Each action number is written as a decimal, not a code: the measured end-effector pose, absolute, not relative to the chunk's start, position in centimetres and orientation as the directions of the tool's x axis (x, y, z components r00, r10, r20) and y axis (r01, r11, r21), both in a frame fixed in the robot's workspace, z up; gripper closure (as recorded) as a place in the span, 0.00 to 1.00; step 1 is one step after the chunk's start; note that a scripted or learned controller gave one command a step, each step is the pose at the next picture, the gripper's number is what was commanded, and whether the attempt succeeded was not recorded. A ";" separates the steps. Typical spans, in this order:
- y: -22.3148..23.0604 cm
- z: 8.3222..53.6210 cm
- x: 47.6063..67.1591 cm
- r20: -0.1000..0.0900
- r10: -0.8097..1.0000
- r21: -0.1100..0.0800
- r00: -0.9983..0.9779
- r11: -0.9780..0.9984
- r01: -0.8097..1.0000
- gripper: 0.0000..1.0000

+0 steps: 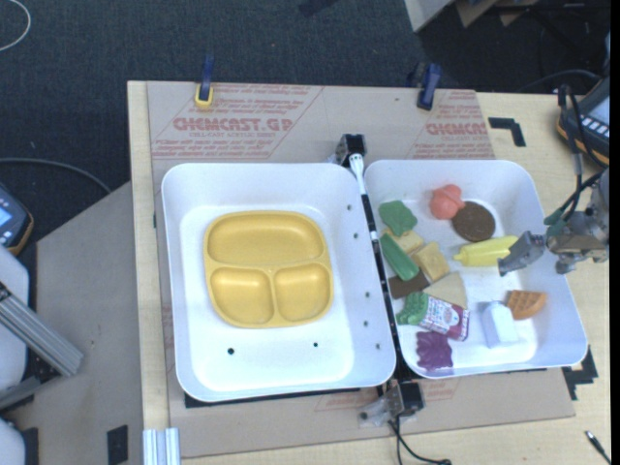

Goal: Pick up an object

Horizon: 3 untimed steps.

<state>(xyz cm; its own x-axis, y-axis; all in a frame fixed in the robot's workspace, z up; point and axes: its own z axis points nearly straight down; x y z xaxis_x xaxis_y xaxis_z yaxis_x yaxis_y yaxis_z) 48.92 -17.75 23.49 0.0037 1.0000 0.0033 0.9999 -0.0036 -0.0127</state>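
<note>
**Toy food items heaped in the right bin, jaws at its right rim**

The toy food items lie together in the right bin (518,177), most of them in its left and middle part.

The worktop (291,114) is a tan board with red lettering, and it carries two shallow white bins touching along a shared edge. The left bin (184,260) holds a yellow divided tray (266,266) with three compartments, one wide one above two smaller ones.

In the right bin, a yellow banana-shaped piece (484,251) lies near the right side, just left of the gripper (528,252). A brown round piece (475,222) sits above it, touching a pink-red piece (446,201). Two green pieces (397,216) lie by the left wall, with tan blocks (431,260) beside them. Lower down sit a green-and-white packet (436,313), a purple piece (433,350), a white block (499,325) and an orange wedge (525,304).

The gripper hangs over the right rim; whether the jaws stand apart or together cannot be told, and nothing shows between them.
</note>
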 end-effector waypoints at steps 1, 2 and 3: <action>-17.7 24.1 49.2 0.000 1.000 0.000 0.000 0.000 1.000 0.00; -17.9 19.4 48.3 0.003 1.000 -0.007 0.001 -0.001 1.000 0.00; -17.2 14.6 47.6 0.004 1.000 -0.007 0.000 0.000 1.000 0.00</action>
<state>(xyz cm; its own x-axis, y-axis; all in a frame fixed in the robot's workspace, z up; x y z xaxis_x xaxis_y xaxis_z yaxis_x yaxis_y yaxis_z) 47.58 -17.23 14.59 0.0003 1.0000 0.0037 1.0000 -0.0002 -0.0069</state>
